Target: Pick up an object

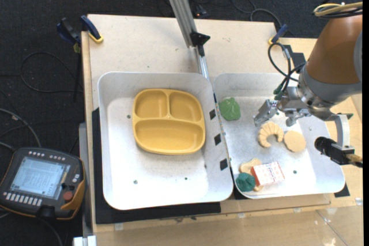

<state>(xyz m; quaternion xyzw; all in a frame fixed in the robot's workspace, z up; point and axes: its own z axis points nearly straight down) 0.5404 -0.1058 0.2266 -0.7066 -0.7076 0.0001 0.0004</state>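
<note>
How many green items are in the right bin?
2. One green item lies at the bin's far left, near the divider. The other sits at the near left corner, touching the red-and-white box. The arm covers part of the right bin, so more could be hidden.

Left bin (115,181): divided tray (169,121) near centre. Right bin (323,178): lettuce piece (229,108) at back left; croissant (270,134) beside cookie (294,141) mid-bin; small box (268,173) at front left.
</note>
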